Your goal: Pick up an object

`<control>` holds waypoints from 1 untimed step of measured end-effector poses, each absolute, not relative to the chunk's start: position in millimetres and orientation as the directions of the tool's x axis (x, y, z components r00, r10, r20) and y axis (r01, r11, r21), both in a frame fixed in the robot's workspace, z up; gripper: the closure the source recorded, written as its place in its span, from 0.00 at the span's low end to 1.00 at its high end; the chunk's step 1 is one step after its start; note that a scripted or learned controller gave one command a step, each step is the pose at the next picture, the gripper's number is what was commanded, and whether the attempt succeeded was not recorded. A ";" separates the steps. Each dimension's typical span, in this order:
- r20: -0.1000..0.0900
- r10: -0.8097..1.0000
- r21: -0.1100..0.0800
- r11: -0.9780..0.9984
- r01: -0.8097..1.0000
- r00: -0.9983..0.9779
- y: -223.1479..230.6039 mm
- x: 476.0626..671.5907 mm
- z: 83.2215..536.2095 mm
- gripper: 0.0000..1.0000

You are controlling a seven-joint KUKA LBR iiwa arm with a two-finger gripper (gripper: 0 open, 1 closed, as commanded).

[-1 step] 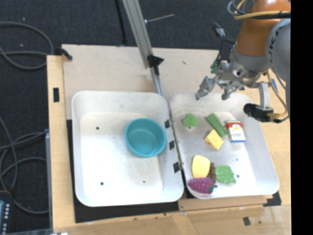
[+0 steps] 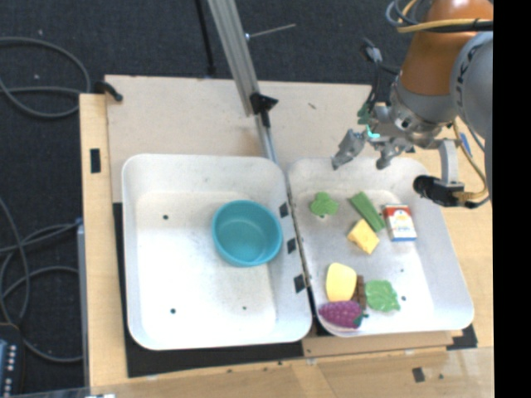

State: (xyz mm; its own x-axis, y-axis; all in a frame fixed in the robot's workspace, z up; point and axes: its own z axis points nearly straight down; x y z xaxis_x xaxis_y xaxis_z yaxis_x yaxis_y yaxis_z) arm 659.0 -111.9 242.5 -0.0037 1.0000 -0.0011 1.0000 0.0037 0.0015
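1. The gripper (image 2: 366, 154) hangs above the far edge of the right bin (image 2: 440, 247). Its two fingers are spread wide, with nothing between them.
2. The right bin contains a small green piece (image 2: 323, 206), a green stick (image 2: 366, 211) lying at a slant, a yellow block (image 2: 363, 237) and a red-and-white carton (image 2: 401, 222).
3. Near the front-left corner of the right bin sit a yellow object (image 2: 340, 281), a purple grape cluster (image 2: 341, 313) and a green leafy item (image 2: 382, 296), grouped close together.
4. The left bin (image 2: 166, 305) holds a blue bowl (image 2: 246, 232), upright, near its centre.
5. A metal post (image 2: 236, 48) rises at a slant behind the bins.
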 end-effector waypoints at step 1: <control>-0.004 1.000 -0.003 -0.002 1.000 0.001 -122.3 655.6 196.0 0.00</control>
State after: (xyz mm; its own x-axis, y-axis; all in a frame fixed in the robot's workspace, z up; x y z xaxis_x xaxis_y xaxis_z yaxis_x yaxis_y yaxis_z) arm 655.6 -122.3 196.0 0.0015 1.0000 -0.0037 1.0000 -0.0015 -0.0032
